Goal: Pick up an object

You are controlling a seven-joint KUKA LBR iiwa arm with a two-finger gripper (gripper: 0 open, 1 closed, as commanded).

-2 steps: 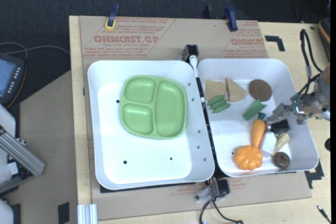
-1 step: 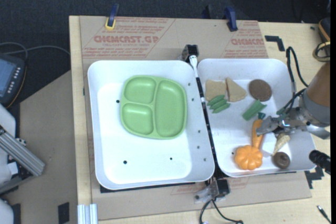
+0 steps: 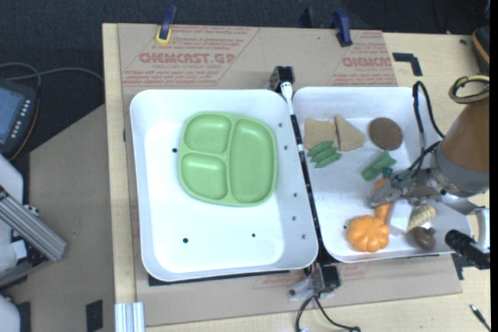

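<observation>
The right bin (image 3: 336,190) holds several toy foods. Along its far side lie a tan bread slice (image 3: 317,132), a tan wedge (image 3: 349,134) and a brown round piece (image 3: 385,134). Toward the middle are a green pod (image 3: 324,155) and a darker green piece (image 3: 379,166). An orange pumpkin (image 3: 367,234) sits near the front wall, with a beige and brown piece (image 3: 422,220) to its right. My gripper (image 3: 401,189) reaches in from the right, low over the bin. It hangs just above a small orange piece (image 3: 382,210) and partly hides it.
The left bin (image 3: 156,229) holds a light green divided plate (image 3: 229,159). A black cable (image 3: 420,117) loops over the right bin's far right corner beside the arm (image 3: 467,152). Clamps sit on the bench's far edge.
</observation>
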